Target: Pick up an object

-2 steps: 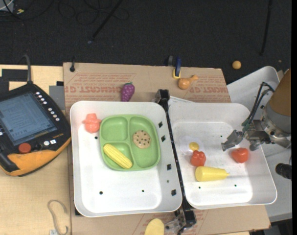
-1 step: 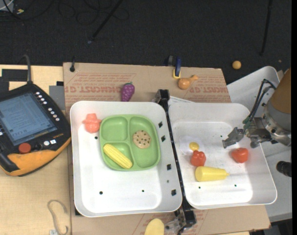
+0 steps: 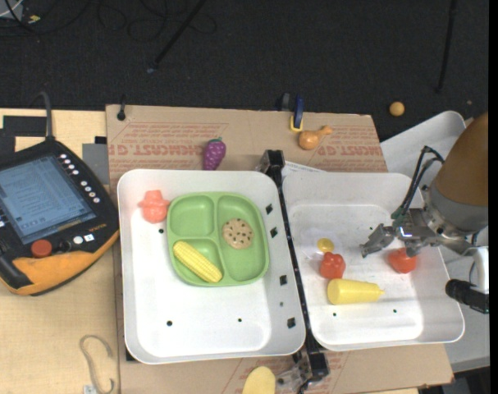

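Over the right white bin [image 3: 429, 322], the hand [image 3: 396, 243] hangs with fingers spread apart, gripping nothing, just beside a small red plastic tomato [image 3: 403, 260] near the bin's right edge.

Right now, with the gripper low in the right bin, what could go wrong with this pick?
The gripper sits between several small things: a red piece just beside it, a red pepper-like toy and a small yellow piece to its left. It may close on nothing or nudge one aside. The yellow cone lies close below, so a sweep could knock it. The red piece lies near the arm's wrist, partly hidden, so its grip is hard to judge.
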Robot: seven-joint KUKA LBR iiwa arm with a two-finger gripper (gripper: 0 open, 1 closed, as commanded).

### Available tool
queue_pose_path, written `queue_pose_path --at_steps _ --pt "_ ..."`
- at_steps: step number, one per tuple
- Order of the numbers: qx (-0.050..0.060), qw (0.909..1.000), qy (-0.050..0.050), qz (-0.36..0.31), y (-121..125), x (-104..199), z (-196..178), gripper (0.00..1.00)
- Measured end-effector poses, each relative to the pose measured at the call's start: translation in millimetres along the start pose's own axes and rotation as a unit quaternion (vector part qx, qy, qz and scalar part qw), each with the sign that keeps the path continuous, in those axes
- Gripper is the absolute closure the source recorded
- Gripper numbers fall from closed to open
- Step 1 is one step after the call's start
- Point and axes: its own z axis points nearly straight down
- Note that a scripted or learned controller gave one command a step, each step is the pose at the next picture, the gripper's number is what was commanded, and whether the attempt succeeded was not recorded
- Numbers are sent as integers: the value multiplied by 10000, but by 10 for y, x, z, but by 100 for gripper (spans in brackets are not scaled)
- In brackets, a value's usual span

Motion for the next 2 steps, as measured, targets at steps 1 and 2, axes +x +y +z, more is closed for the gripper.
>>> queue_pose_path --at_steps 1,2 --pt "-3 10000 28 -7 38 46 628 0" --pt "-9 10000 13 12 34 61 794 0"
